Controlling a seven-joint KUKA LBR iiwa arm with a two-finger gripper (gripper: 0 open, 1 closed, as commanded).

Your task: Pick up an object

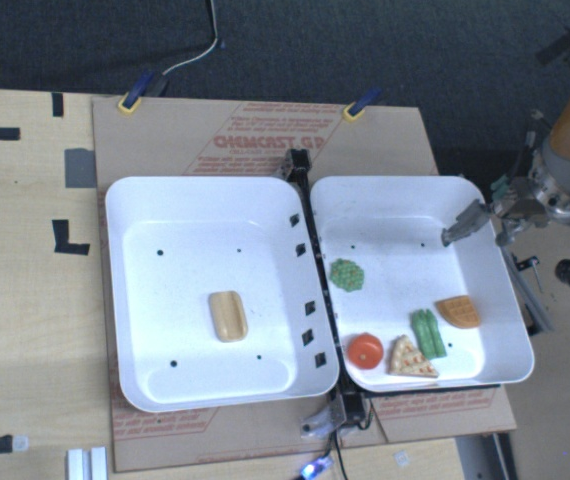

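We take the nearest candidate first: the small orange-brown bread-like piece [458,311] lies in the right shallow white bin [405,203], close to that bin's right wall and toward its front. Just beside it to the left lies the green ridged bean-like piece [427,332], its long axis running from back to front with a slight lean. Beyond that lie the pale triangular pizza-slice piece [411,358] and the round red tomato [365,350], all near the front rim, and the knobbly green broccoli-like clump [347,274] sits apart near the divider. The tan bread-roll piece [229,316] lies alone in the left shallow white bin [155,203], well apart from the rest.

The tool [465,226] hangs at the right bin's upper right corner, above its back wall, with nothing visibly between its parts; whether it stands wide or narrow we cannot tell at this size. From there the orange-brown piece lies almost straight toward the front of the worktop [25,198], so we judge the coming move to be a short travel forward and down.
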